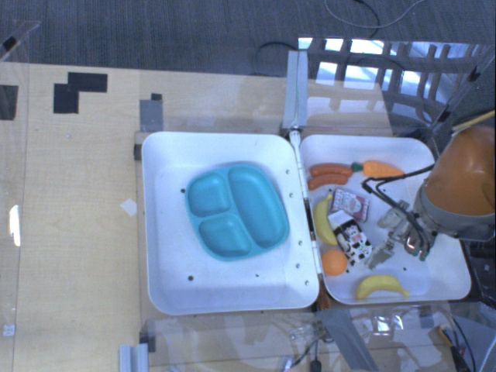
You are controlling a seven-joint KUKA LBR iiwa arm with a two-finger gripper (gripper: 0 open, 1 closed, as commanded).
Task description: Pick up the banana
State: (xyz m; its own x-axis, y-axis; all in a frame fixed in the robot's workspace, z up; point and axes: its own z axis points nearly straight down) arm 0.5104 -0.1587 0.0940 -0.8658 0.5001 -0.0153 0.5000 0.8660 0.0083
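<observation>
A yellow banana (380, 287) lies near the front edge of the right bin (449, 285). A second yellowish banana-shaped piece (323, 222) lies along that bin's left wall. My gripper (394, 248) hangs over the middle of the right bin, just above and slightly right of the front banana, apart from it. Its fingers (380, 257) look spread, with nothing between them. The arm's orange band (465, 177) reaches in from the right.
The right bin also holds two sausages (329, 175), a carrot (380, 168), a pink packet (349, 202), a black-and-white toy (353, 240) and an orange (335, 263). A blue divided plate (236, 210) sits in the left bin (167, 270).
</observation>
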